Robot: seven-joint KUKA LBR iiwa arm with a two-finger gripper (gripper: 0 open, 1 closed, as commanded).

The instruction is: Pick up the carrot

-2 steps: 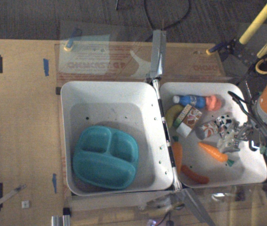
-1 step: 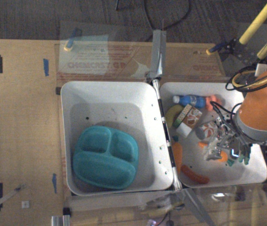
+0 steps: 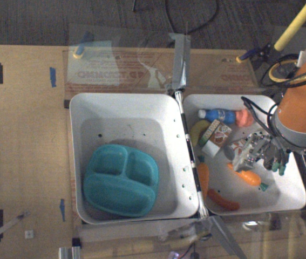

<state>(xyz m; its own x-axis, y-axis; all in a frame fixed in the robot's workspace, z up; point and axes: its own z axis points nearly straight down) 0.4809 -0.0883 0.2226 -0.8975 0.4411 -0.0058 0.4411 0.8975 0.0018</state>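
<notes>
The carrot is orange with a green stub at its right end. It lies flat on the floor of the right bin, toward the front right. My gripper hangs just above and behind it, over the middle right of that bin. Its metal body overlaps the carrot's upper edge in the camera view. Nothing shows held in it.
In the right bin also lie a blue bottle, a pink item, a yellow item, a small carton, an orange piece by the left wall and a red sausage-shaped item. A teal divided plate lies in the left bin.
</notes>
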